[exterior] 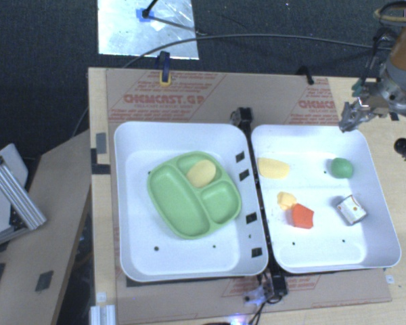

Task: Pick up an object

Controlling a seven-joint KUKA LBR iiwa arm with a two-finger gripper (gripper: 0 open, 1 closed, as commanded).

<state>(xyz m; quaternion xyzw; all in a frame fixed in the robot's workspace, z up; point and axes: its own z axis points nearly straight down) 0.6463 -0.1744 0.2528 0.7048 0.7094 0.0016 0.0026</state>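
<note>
The gripper (354,117) hangs at the far corner of the right bin (379,246), over its rim, and holds nothing. Whether it is open or closed, I cannot tell; the tip is too small and blurred.

Any loose thing would serve. Closest to the gripper is the green ball (341,167), just below it. Further toward the near edge lies the small white box (352,210), tipped on its side. To the left of the ball are the pale yellow piece (273,168), a smaller yellow bit (286,199) and the orange block (302,215), these last two touching. The left bin (132,249) holds a green divided plate (189,202) with a yellow lump (202,173) in one section.

The risks, as I judge them: descending from here would likely strike the bin wall. The ball may roll off a squeeze that is not centred. A grab at the touching pair may catch both or push one aside.
</note>
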